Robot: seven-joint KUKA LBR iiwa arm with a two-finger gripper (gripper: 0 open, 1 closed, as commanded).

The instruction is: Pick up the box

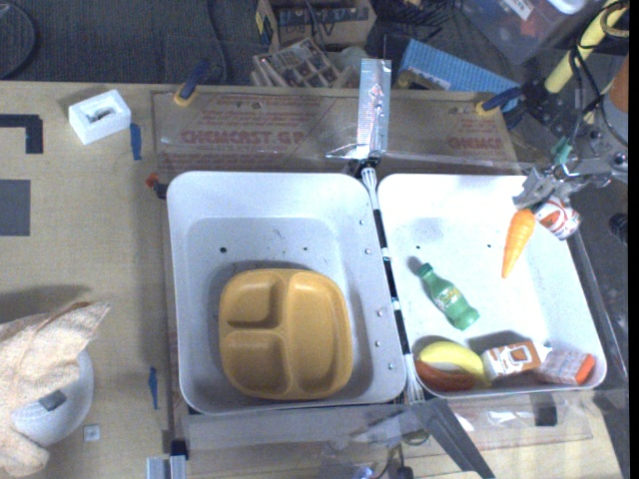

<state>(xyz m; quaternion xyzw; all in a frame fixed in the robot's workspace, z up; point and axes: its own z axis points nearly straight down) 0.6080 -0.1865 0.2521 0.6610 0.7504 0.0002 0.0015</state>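
Box [515, 358]: lies at 6 o'clock in the right bin [439, 208], between banana [449, 359] and an orange-capped packet [571, 365].
Gripper [544, 190]: at the bin's 2 o'clock rim, just above the carrot [517, 239]; finger spread can't be told.
Green bottle [446, 296]: bin centre.
Left bin [200, 208]: holds a yellow divided tray [286, 331].

Orange carrot [516, 239], green bottle [447, 295], mustard-yellow tray [286, 333]

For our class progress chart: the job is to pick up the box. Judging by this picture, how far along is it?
Nothing looks done: the box lies at the right bin's near edge, between the banana and a red packet. In hand: the gripper sits by the carrot's top at the far right corner. Left: reaching the box, gripping, lifting.
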